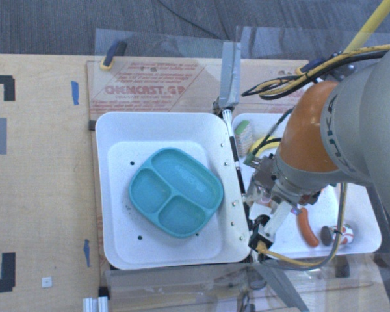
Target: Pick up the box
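Note:
My arm, with its orange band [309, 135], hangs over the left half of the right bin [364, 239]. The gripper [271, 199] points down into that bin near the wall shared with the left bin. The wrist body covers it from above, and whatever lies under it is hidden. Beside the arm in the right bin lie a small white and green pack [244, 135] at the far left corner, an orange sausage [305, 228] and a small grey piece [325, 234].
A blue divided plate [176, 192] lies in the middle of the left bin [117, 142]. Yellow and black cables [292, 83] run from the arm over the right bin's far edge. A small white and red item [346, 234] lies at the right bin's near side.

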`<action>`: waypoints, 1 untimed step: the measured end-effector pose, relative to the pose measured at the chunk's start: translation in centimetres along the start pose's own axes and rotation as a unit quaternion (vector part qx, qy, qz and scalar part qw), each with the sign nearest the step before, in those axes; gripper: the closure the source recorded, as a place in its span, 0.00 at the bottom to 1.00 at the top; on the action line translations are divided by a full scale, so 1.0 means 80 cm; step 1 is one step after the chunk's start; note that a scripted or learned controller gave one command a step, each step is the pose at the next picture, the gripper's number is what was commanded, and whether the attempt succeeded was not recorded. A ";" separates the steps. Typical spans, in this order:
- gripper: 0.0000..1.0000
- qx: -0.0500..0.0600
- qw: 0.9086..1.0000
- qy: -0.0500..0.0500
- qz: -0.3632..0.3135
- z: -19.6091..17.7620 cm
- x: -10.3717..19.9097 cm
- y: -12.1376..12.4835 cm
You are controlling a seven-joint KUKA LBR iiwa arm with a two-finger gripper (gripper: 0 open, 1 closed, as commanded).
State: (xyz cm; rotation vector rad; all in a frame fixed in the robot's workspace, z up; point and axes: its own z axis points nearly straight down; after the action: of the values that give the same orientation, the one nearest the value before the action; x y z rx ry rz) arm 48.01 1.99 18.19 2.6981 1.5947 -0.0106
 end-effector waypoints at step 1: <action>1.00 0.000 1.000 0.003 0.018 -0.002 0.021 0.016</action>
State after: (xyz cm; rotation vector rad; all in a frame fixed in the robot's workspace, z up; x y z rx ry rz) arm 49.94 2.83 18.35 2.7273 1.5481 -0.0024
